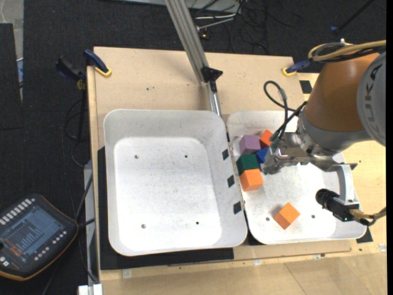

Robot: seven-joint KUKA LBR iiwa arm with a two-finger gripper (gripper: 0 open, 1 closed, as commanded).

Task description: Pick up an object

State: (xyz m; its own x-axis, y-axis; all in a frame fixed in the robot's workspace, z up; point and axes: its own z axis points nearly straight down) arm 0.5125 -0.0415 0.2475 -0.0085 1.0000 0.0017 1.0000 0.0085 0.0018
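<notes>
A tan wooden bench (159, 78) stands on a dark floor strewn with black cables, and it carries two shallow white bins side by side. The left bin (123, 165) has a speckled floor. The right bin (307, 217) holds a cluster of blocks against its left wall: a purple block (250, 143), a green block (247, 162) just below it, an orange block (251, 179) below that, with a blue block (262, 155) and a second small orange piece (266, 138) to their right. Another orange block (286, 216) lies apart, nearer the bin's front. The grey arm (344, 103) reaches in from the right, and its gripper (274, 158) hangs low beside the blue block; whether it is apart or together cannot be told. A metal pole (187, 32) slants across the bench's far side. A pendant (31, 235) lies on the floor at the lower left, and blue clamps (95, 60) grip the bench's far corners.
</notes>
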